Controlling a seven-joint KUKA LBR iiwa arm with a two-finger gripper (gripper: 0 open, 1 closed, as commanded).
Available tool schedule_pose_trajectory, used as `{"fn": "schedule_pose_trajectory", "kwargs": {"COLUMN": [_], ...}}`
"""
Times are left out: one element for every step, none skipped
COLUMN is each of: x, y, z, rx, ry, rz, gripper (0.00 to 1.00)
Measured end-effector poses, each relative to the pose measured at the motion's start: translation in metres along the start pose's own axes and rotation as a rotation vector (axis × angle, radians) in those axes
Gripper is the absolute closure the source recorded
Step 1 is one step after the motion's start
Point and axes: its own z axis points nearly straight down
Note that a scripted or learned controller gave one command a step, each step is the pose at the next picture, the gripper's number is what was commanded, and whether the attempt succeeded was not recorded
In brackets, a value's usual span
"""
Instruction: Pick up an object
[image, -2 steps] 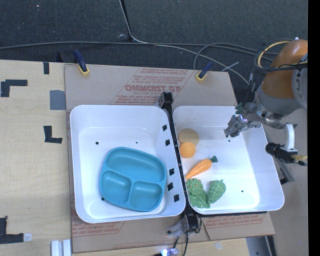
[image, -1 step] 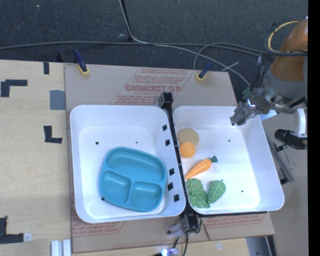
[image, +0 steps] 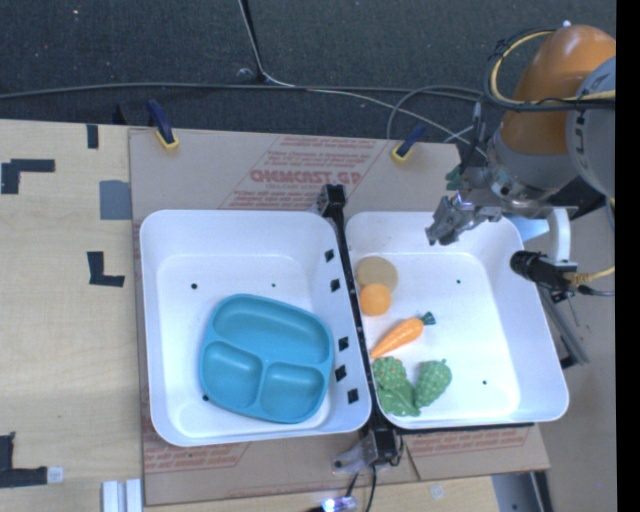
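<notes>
The right bin (image: 500, 330) holds a toy carrot (image: 398, 336), an orange ball (image: 375, 299) lying against a tan disc (image: 378, 271), and two green leafy toys (image: 412, 384). My gripper (image: 446, 227) hangs above the bin's far rim, up and to the right of the tan disc. It is well apart from every object, and nothing shows between its fingers.
The left bin (image: 175, 250) holds a blue divided tray (image: 267, 357). A black divider (image: 342, 290) runs between the two bins. Cardboard lies under both bins, with blue and yellow clamps at its far edge.
</notes>
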Motion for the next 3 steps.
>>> {"fn": "schedule_pose_trajectory", "kwargs": {"x": [0.056, 0.113, 0.171], "y": [0.001, 0.000, 0.002], "z": [0.015, 0.008, 0.022], "rx": [0.003, 0.001, 0.004], "ry": [0.000, 0.001, 0.000], "rz": [0.000, -0.001, 0.000], "gripper": [1.00, 1.00, 1.00]}}
